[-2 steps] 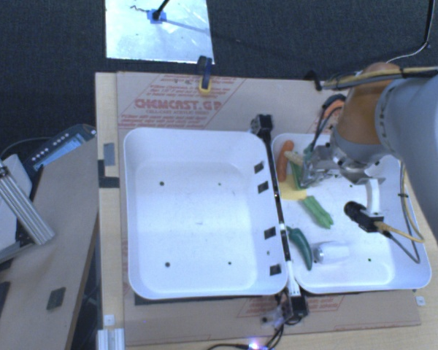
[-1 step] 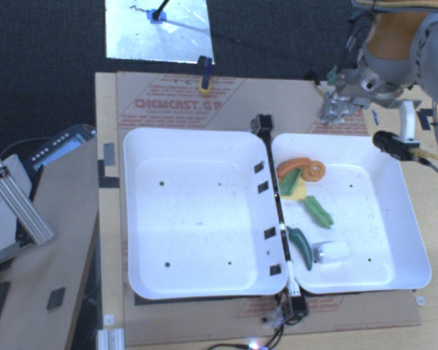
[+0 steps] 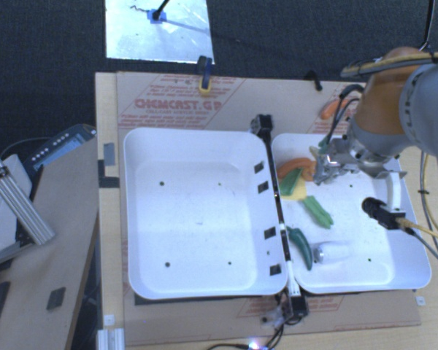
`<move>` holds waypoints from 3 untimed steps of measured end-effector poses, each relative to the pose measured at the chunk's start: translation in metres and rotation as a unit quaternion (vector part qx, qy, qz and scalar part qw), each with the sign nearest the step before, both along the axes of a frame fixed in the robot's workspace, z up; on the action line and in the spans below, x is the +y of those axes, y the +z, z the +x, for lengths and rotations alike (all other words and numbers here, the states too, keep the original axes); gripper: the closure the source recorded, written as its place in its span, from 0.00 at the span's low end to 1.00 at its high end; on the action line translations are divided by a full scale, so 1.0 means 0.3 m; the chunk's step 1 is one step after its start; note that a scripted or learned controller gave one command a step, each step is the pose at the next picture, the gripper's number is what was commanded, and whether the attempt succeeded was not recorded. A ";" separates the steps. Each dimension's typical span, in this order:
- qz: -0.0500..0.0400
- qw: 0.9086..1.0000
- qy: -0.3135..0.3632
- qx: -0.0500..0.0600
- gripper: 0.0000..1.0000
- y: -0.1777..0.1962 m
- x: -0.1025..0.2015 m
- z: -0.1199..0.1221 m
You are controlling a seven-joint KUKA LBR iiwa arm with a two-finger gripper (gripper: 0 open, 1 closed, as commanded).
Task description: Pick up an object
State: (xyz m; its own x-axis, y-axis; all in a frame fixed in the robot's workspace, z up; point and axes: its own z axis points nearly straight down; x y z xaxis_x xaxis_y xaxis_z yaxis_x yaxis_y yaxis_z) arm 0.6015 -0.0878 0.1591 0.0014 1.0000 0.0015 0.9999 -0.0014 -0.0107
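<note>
Two white bins [image 3: 197,152] sit on a brown printed board [image 3: 179,97].

An orange piece [image 3: 296,166] lies near the top left corner of the right bin [image 3: 405,268]. A small yellow block [image 3: 295,189] sits just below it, touching it. A light green piece [image 3: 318,211] lies slanted toward the middle. A dark green piece [image 3: 301,246] lies by the left wall. A clear piece [image 3: 330,253] rests just beside it.
</note>
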 end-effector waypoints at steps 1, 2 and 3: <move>0.002 1.000 0.008 -0.010 1.00 0.273 0.351 0.045; 0.001 1.000 0.005 -0.016 1.00 1.267 0.473 -0.067; -0.002 1.000 -0.001 -0.007 1.00 1.251 0.273 0.146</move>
